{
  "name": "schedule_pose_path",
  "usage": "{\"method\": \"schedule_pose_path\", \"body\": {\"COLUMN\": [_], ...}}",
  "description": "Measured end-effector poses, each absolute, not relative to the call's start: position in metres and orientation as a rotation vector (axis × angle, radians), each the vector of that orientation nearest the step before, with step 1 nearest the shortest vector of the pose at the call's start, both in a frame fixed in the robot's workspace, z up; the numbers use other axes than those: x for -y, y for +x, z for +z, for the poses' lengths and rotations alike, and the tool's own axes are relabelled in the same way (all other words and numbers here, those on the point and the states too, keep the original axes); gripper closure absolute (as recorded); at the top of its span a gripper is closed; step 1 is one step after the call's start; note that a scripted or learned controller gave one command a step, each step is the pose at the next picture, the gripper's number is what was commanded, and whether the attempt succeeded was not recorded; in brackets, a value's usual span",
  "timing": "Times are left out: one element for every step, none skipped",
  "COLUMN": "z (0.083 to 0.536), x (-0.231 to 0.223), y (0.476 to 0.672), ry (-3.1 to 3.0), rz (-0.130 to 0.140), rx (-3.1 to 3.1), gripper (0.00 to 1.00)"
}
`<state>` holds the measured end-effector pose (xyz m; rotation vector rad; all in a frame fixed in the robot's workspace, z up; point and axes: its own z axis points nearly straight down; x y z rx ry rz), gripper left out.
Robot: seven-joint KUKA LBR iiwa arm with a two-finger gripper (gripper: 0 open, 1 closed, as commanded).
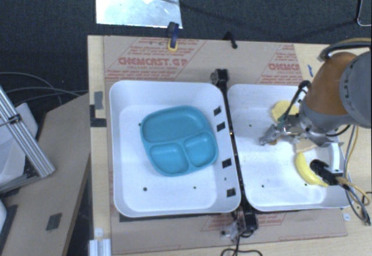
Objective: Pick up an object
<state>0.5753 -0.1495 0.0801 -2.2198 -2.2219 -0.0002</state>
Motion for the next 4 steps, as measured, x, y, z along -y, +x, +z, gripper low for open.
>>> {"method": "schedule_pose_path", "body": {"z": [0.086,0.190,0.184,0.142], "x": [0.135,0.031,0.030,0.092], "y": [0.660,0.670,0.648,0.628], "ry": [-2.216,-2.213,-2.220,-2.225], "rz": [-0.002,-0.011,0.000,0.002], "rx": [2.227,2.237,2.223,2.218], "gripper": [0.00,0.00,0.00,0.00]}}
